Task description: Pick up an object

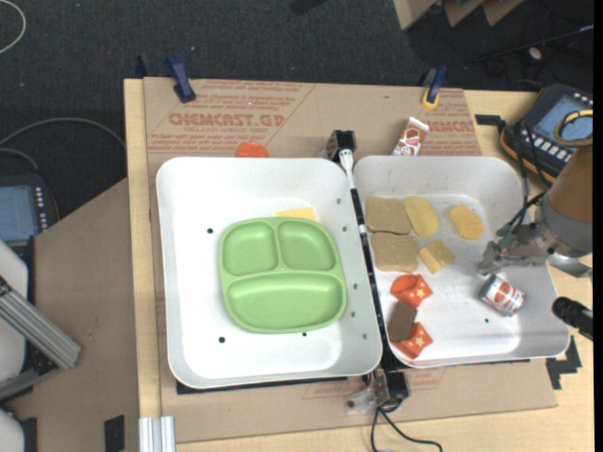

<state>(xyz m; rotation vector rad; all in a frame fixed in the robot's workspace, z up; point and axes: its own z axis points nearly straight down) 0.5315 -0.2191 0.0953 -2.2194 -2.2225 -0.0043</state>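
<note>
While two white bins sit side by side on the bench, the left bin (179, 281) holds one green divided plate (280, 274) with three compartments, lying flat near the middle, and one pale yellow slice (297, 214) peeking out from behind the plate's far edge. The right bin (452, 172) holds more: two tan bread slices (386, 217), one behind the other along its left side; two yellow rounded pieces (421, 217) side by side near the far wall; one small yellow cheese wedge (434, 256) just right of the nearer bread slice; two red pieces (411, 290) near the front left corner with one dark brown block (402, 321) between them; and one small can (502, 296), red and silver, lying on its side toward the right. The can's long axis runs on a slant, one end toward the upper left and the other toward the lower right. The gripper (501, 250) hangs just above and behind the can, near the bin's right wall; whether the claw is open or closed cannot be told. One small carton (411, 137) lies on the bench behind the right bin.
</note>
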